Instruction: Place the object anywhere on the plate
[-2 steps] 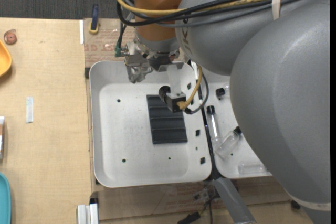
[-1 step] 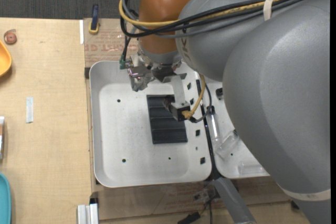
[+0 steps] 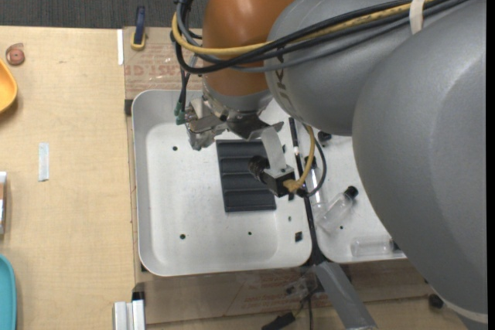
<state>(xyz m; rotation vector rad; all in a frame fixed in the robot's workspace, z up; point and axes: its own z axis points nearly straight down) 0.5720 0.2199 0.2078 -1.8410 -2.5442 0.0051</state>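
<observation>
Black ribbed slab (image 3: pixel 236 189), mid left bin (image 3: pixel 166 228), which I judge stiff, light, best taken across its long edges; pincer (image 3: pixel 206 130) at its far end, state I cannot tell.

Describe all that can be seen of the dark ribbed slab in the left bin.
The dark ribbed slab is a flat rectangle, dark grey and matte like plastic, with ribs across its width. It lies flat on the floor of the left bin, near the middle. The arm covers its upper right part, so contact there cannot be told.
</observation>
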